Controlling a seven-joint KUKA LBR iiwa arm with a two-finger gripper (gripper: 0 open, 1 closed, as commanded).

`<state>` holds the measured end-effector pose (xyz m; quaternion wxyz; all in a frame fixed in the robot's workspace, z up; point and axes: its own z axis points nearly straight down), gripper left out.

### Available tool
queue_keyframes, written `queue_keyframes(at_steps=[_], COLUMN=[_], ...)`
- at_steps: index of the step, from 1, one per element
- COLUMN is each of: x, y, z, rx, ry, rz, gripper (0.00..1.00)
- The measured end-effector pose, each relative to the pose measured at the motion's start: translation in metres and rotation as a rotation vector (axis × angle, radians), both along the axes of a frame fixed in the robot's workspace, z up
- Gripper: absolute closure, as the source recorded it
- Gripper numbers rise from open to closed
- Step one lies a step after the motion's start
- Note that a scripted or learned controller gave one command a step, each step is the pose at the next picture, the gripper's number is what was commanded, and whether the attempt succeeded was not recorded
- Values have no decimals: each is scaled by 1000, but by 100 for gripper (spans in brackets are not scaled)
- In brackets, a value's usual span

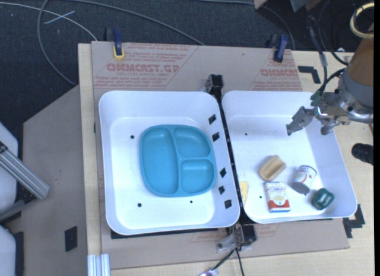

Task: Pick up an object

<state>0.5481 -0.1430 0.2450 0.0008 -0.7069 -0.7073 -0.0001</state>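
We see the gripper [311, 123] with jaws wide, holding nothing; the sponge [272, 167] at seven o'clock waits.

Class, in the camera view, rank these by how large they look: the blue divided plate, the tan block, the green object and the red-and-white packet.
1. blue divided plate
2. red-and-white packet
3. tan block, close to the packet, so unsure
4. green object

Two bins sit side by side on the table [89, 150]; the left bin [113, 114] holds a divided tray [177, 160]; in the right bin [255, 114], right of the tray, lie a sponge [272, 167], a carton [276, 197] before it, a cup [305, 175] and a small round thing [323, 198] rightmost; the gripper [312, 122] hangs behind them.
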Motion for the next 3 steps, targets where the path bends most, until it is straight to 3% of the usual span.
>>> queue_keyframes(at_steps=[3], x=[3], y=[13], z=[-156], rx=[1], ry=[4], rz=[-1], gripper=[0])
